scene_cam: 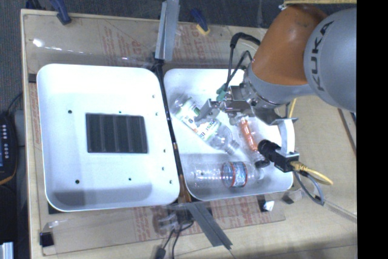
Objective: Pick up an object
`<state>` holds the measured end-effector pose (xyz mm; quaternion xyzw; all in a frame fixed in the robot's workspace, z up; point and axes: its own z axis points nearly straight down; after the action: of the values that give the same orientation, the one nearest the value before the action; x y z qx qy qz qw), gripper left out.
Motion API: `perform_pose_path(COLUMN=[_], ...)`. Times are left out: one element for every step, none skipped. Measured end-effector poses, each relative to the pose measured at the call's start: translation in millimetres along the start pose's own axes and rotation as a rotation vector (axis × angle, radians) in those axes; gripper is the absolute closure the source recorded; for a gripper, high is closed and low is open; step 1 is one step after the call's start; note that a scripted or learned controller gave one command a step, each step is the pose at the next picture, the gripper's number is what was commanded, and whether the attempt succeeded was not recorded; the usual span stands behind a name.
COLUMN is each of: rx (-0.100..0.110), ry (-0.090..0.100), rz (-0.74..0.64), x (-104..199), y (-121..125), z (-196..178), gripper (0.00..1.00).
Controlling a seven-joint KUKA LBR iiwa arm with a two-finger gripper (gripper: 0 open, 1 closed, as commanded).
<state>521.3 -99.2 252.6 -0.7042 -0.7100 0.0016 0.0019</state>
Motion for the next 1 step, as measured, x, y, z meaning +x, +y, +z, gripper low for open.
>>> perform_pose_path(rx=[0.0], ry=[0.0], rz=[-0.231], x=[-17.0], y=[19.9], z=[55.7], gripper=[0.0])
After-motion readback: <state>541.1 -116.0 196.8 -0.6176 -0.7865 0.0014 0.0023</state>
